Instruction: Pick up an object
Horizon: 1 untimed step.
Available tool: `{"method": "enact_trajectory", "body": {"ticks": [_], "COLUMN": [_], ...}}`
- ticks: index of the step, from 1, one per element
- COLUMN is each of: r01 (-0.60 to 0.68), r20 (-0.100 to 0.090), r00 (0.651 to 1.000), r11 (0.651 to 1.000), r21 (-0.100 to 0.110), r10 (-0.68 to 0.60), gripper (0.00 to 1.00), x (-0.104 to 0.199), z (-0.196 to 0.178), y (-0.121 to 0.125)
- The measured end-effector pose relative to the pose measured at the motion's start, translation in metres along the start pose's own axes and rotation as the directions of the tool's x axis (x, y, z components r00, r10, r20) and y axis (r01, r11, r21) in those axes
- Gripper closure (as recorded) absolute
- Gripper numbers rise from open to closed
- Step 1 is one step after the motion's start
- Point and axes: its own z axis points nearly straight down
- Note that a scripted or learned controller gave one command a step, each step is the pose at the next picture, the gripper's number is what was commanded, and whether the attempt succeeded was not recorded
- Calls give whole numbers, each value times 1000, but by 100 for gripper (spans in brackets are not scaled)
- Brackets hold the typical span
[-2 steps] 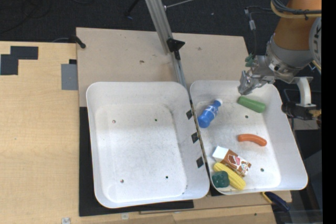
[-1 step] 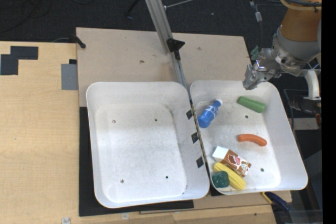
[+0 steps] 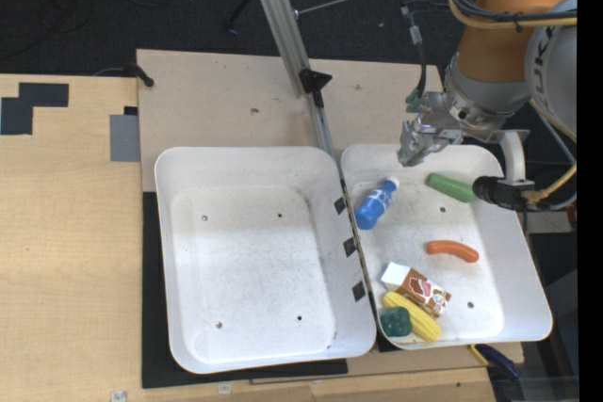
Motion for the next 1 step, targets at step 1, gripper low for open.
{"method": "enact_trajectory", "body": {"ticks": [1], "r01": [-1], "r20": [1], "r00": [1000], "r11": [1000], "r21": [1], "r10": [1], "gripper": [100], "x": [41], "z": [8], "y": [5]}}
